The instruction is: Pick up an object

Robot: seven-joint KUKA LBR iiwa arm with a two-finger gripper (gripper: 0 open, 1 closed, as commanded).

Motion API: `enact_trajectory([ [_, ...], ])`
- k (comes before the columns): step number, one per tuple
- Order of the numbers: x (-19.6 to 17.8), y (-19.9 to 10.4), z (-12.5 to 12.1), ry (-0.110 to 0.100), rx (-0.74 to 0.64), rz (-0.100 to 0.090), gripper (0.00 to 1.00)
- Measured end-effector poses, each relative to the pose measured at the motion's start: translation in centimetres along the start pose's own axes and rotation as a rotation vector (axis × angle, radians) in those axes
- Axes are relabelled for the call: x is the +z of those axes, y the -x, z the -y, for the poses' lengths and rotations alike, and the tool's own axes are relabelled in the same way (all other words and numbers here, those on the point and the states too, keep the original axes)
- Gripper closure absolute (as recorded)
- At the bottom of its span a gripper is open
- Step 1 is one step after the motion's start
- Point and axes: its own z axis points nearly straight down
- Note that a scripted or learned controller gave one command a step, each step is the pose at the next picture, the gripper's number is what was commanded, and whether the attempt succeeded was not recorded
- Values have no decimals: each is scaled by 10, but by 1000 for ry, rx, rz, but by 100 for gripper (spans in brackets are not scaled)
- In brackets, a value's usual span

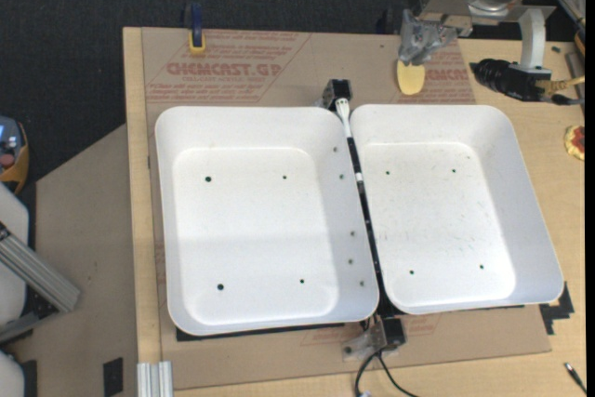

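The gripper (420, 51) is clamped on a small yellow object (410, 77) that hangs just below it. The pick looks done; little is left.

Below the gripper (420, 51), the cardboard-topped bench (251, 60) carries two white bins: left bin (251, 214), right bin (456, 205), edges touching.

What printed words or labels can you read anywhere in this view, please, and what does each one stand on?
"CHEMCAST GP": red print on the brown board behind the left bin.
Further red print on the board behind the right bin, below the gripper: too blurred to read.
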Motion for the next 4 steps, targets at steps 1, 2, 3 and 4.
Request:
enact_trajectory([
  [1, 67, -54, -20, -27, 1, -1, 100],
  [2, 15, 39, -21, -12, 15, 6, 100],
  [3, 104, -93, -17, -31, -6, -4, 100],
  [4, 51, -59, -21, -12, 9, 2, 100],
])
